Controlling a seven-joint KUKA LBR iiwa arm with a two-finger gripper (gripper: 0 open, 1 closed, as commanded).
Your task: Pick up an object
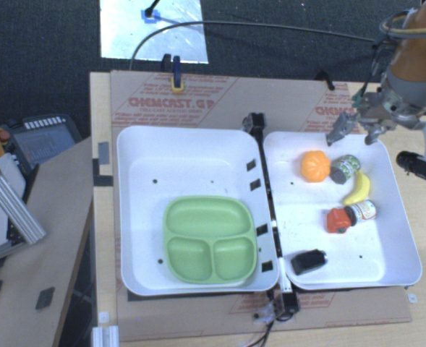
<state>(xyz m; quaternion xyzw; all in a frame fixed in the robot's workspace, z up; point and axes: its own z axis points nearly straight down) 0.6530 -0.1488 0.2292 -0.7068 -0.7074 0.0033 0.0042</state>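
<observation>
Camera view: the gripper hangs over the far edge of the right bin, its two fingers spread apart with nothing between them. Taking the orange ball as the landmark, the gripper sits beyond it and a little to its right in the picture, apart from it and seemingly above the bin rather than down among the things.

Just beside the ball, on its right, lies a small dark green and white object, seemingly touching it. Nearer the camera from that piece curves a yellow banana, and nearer still, below and right of the ball, lies a small bottle with a red end. Well apart from the ball, toward the near wall of the same bin, rests a flat black object. In the left bin, well to the ball's left and nearer the camera, sits a green divided plate.

By these signs the task looks barely begun: every candidate rests on a bin floor and nothing is lifted. Left to do, as a judgement, are the descent onto one object, most likely the ball or its neighbour since they lie closest, the closing of the fingers, and the lift.
</observation>
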